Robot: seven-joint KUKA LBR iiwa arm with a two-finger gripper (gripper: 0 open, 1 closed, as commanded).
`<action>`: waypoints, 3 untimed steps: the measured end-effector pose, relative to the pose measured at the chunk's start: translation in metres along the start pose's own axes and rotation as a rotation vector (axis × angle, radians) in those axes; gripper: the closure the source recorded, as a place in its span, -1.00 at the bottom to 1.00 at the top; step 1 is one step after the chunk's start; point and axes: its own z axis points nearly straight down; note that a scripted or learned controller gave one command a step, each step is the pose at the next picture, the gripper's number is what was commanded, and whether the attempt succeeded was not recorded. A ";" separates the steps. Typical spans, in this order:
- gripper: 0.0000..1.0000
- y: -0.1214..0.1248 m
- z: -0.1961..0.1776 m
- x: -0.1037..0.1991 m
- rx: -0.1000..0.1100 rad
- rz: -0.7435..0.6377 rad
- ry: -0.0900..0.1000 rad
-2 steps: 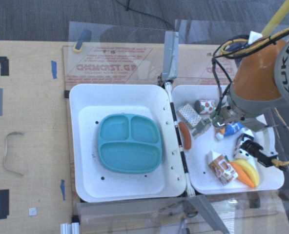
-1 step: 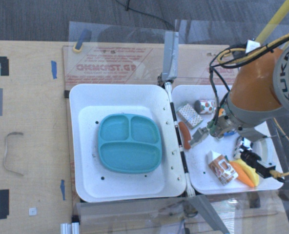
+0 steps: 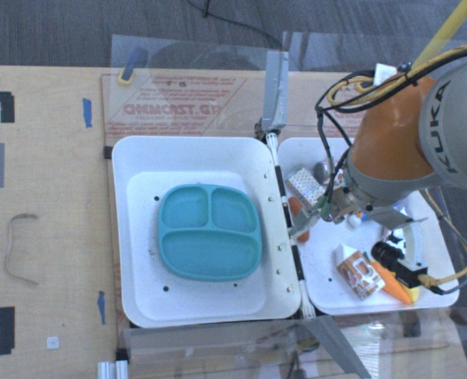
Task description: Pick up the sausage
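The gripper (image 3: 308, 221) hangs low at the right bin's (image 3: 328, 290) nine o'clock edge; I cannot tell its state. A reddish piece (image 3: 294, 207), possibly the sausage, lies beside it, unlifted. Pickup remains.

Fixed overhead camera, slanted down on both bins (image 3: 123, 212), moderately close.

Clear plastic sheet (image 3: 188, 93) at the bench's far edge, behind the left bin — faint red lettering, reads roughly "CHEMCAST GT"; smaller lines under it illegible. Arm (image 3: 454, 125) — grey casing carries "KUKA", partly cut off at the frame's right edge.
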 end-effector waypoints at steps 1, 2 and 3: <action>-1.00 0.002 0.000 -0.031 -0.004 -0.007 -0.003; -1.00 -0.029 0.084 -0.084 -0.001 -0.139 0.001; -1.00 -0.032 0.034 -0.135 -0.006 -0.378 -0.006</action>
